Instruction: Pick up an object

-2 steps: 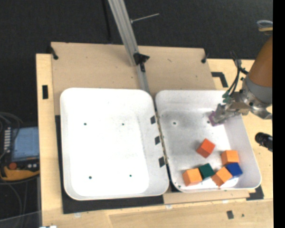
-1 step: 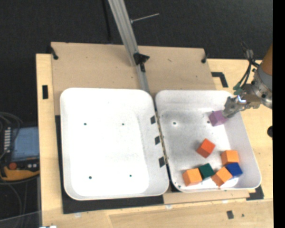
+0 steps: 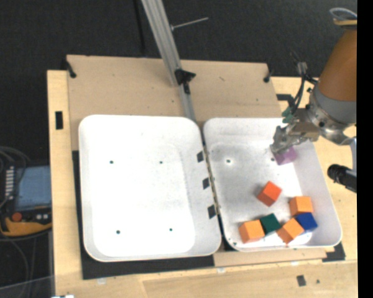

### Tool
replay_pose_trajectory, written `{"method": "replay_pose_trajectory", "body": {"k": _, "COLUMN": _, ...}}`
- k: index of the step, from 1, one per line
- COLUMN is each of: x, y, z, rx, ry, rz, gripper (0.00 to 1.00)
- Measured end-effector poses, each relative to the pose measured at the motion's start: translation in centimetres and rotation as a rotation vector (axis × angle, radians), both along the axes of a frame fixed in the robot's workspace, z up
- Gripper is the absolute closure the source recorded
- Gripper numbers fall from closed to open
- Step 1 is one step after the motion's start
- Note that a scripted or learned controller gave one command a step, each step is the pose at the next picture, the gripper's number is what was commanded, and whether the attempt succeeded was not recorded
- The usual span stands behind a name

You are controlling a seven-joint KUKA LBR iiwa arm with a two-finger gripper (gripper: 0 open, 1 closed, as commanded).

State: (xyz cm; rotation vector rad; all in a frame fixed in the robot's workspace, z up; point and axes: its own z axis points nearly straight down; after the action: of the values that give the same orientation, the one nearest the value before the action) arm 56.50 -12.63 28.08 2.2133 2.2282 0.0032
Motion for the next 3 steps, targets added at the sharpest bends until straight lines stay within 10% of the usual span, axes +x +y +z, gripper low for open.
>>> {"method": "replay_pose_trajectory", "body": {"k": 3, "x": -1.4, "y": 16.2, "z": -3.3, "rx": 0.001, "ry": 0.003, "rz": 0.001, "gripper": 1.00}}
